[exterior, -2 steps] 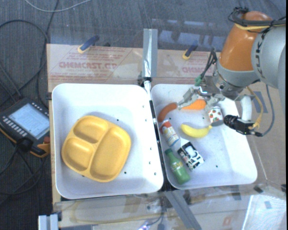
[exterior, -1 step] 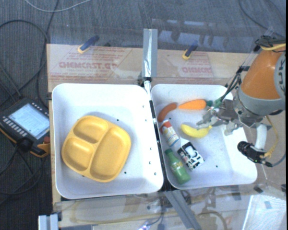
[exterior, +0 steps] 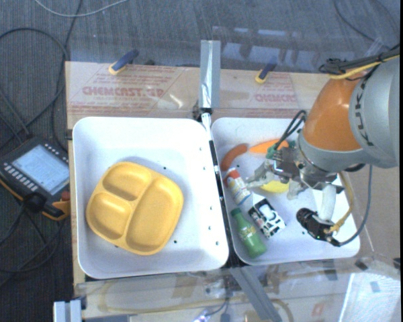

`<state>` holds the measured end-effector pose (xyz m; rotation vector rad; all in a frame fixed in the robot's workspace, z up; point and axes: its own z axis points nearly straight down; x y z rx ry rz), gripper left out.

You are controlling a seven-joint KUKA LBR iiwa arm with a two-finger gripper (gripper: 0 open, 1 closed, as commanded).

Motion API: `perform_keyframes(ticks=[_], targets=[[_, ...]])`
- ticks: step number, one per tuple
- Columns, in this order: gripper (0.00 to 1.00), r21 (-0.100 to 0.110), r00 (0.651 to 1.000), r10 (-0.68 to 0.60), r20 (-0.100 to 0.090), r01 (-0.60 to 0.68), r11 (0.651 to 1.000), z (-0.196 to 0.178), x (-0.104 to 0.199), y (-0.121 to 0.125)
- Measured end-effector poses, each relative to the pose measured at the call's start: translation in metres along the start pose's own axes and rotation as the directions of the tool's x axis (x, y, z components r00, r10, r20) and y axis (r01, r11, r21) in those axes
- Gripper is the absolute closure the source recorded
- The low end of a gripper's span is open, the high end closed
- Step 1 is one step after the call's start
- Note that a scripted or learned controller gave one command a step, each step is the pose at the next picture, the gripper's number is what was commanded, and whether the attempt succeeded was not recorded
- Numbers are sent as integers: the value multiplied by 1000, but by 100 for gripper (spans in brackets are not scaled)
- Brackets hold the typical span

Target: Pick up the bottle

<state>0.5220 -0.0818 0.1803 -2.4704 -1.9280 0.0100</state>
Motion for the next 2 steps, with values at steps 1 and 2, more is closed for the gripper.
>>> perform_keyframes(ticks=[1, 2], targets=[[0, 1, 947, 320, 3, -320, 947, 1, 90, -59], [0, -2, 912, 411, 4, -411, 912, -3, -4, -41]])
